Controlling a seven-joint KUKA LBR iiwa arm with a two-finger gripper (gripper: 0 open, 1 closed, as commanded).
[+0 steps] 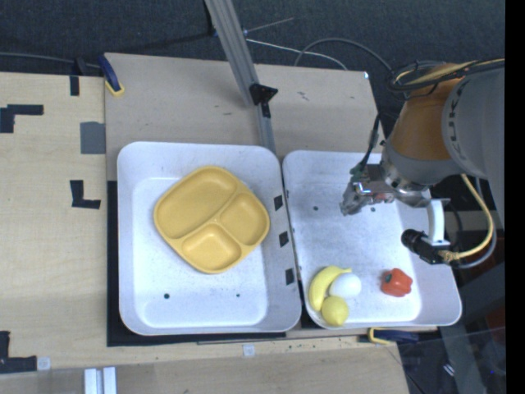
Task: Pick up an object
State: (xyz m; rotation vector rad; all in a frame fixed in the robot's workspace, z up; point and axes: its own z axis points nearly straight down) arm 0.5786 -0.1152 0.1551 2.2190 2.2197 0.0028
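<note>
My gripper point(354, 204) hangs over the upper middle of the right bin point(328, 179), fingers pointing down and to the left, with nothing visible between them. A yellow banana point(324, 282), a white egg-shaped object point(346, 286) and a yellow lemon point(335, 309) lie clustered at the bin's front left corner. A red pepper point(396, 282) sits toward the front right. All of these lie well below the gripper in the view.
A yellow divided plate point(212, 217) lies in the left bin point(139, 302). A grey metal pole point(238, 48) slants in from the top to the bins' shared back edge. Cables run beside the arm at the right.
</note>
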